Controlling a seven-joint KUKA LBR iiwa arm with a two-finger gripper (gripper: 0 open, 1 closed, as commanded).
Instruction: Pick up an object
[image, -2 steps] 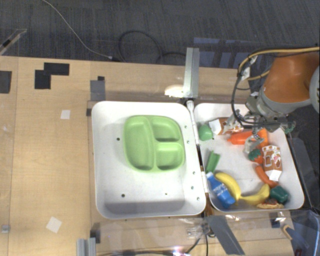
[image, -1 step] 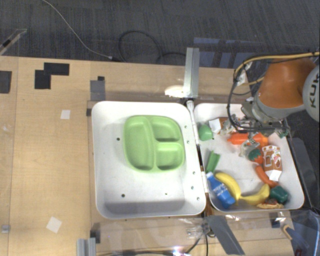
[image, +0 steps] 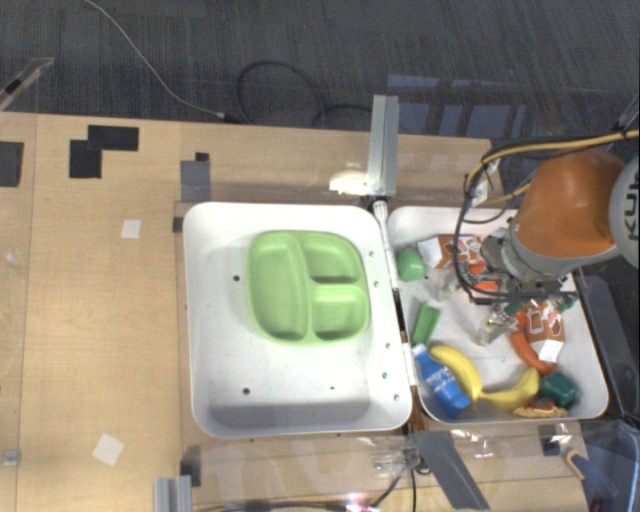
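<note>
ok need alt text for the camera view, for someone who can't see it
A grey arm with an orange band reaches from the right over the right bin, which holds a banana, a blue item, green pieces and other clutter. The left bin holds a green divided tray. Both white bins sit side by side on a wooden bench.

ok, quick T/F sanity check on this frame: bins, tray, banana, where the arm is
1. The green divided tray lies in the left bin. True.
2. The banana lies in the left bin. False: it is in the right bin, near the front.
3. The arm is over the right bin. True.
4. The blue object touches the tray. False: it lies in the right bin beside the banana.
</note>
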